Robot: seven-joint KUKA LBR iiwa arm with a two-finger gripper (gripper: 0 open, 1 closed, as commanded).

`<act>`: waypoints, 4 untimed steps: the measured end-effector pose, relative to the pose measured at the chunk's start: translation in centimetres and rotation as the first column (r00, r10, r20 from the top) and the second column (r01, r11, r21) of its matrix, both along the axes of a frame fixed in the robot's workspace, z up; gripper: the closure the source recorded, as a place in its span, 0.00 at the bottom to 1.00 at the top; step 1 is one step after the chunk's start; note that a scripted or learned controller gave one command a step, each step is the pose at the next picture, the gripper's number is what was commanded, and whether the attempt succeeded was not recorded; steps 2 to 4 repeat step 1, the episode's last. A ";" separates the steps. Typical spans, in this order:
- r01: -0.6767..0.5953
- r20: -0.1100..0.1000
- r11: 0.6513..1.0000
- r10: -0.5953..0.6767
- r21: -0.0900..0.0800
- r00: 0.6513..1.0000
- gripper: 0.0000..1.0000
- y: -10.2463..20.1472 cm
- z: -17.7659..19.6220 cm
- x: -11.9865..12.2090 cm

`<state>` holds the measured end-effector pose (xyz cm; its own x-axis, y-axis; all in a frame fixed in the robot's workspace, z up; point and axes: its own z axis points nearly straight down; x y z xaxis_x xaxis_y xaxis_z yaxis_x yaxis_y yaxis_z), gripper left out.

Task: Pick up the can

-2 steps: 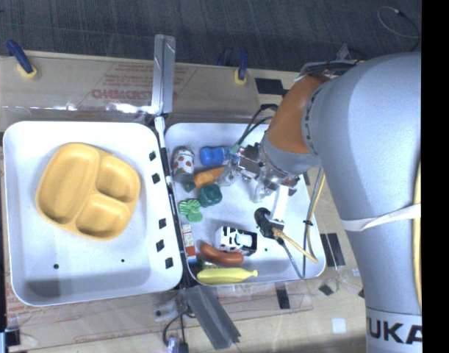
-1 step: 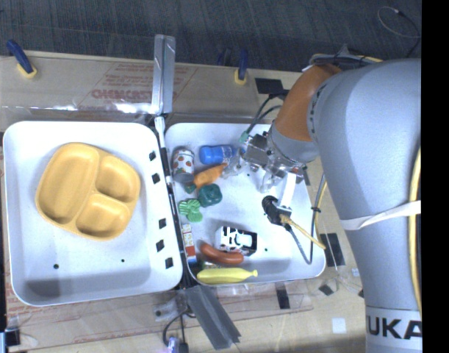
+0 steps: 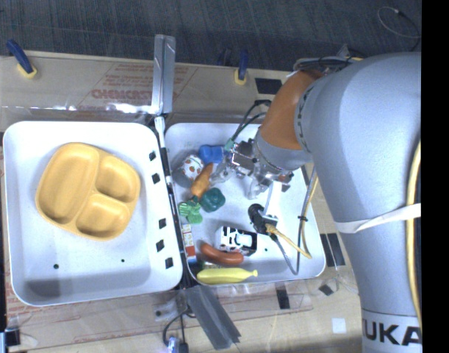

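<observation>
- Well, the grey arm [image 3: 371, 153] comes in from the right, bent over the right bin [image 3: 312, 267], with its orange band just above the wrist.
- Its gripper [image 3: 246, 171] hangs low over the back half of that bin, just beside a blue piece [image 3: 211, 154] and an orange carrot [image 3: 202, 181]. From this angle I cannot tell whether the claw is released or clenched, and nothing can be made out in its grasp.
- What I take for the can [image 3: 237, 237] (a small black-and-white thing, too small to be sure) lies toward the front of the right bin, apart from the gripper.
- Just in front of the can lie a red sausage [image 3: 220, 254] and, nearer the front wall, a yellow banana [image 3: 225, 275].
- Between carrot and can sits a teal lump [image 3: 212, 198].
- Over in the left bin [image 3: 33, 285] rests a yellow tray [image 3: 88, 190] with three hollows.
</observation>
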<state>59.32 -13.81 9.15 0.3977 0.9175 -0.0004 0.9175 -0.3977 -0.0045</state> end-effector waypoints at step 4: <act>-0.005 -0.002 1.000 0.005 0.000 1.000 0.00 1.3 -0.1 -0.9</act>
